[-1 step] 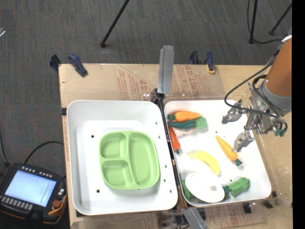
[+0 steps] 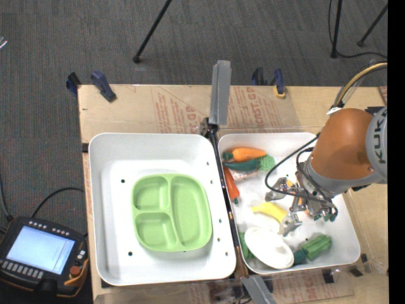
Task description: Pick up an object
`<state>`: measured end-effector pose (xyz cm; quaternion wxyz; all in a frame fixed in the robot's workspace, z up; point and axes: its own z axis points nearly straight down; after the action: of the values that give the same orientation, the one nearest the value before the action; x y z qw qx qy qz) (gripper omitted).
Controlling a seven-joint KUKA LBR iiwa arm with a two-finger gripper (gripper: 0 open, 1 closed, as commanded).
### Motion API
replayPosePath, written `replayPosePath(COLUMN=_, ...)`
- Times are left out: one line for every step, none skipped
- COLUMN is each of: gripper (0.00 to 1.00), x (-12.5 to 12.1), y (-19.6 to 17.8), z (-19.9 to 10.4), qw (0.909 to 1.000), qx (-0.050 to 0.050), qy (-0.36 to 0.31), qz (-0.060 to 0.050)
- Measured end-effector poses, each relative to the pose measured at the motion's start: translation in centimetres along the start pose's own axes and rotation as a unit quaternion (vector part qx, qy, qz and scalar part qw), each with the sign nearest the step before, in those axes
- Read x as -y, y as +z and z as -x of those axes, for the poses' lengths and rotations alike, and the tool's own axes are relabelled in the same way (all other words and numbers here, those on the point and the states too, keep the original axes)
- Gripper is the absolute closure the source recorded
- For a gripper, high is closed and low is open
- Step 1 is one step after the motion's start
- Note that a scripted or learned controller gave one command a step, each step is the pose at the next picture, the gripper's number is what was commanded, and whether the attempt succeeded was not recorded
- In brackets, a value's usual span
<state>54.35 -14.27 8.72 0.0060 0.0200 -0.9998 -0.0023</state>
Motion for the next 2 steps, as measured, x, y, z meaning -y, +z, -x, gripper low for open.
replayPosePath(gripper=0.0, x=-3.1, y=-0.1, z=9.9, qw=0.9968, qx=0.007, qy=0.079, qz=-0.001)
replayPosePath(gripper=0.0, x=0.0, y=-0.1, z=3.0, qw=0.9964, qx=0.006, qy=0.085, qz=-0.002)
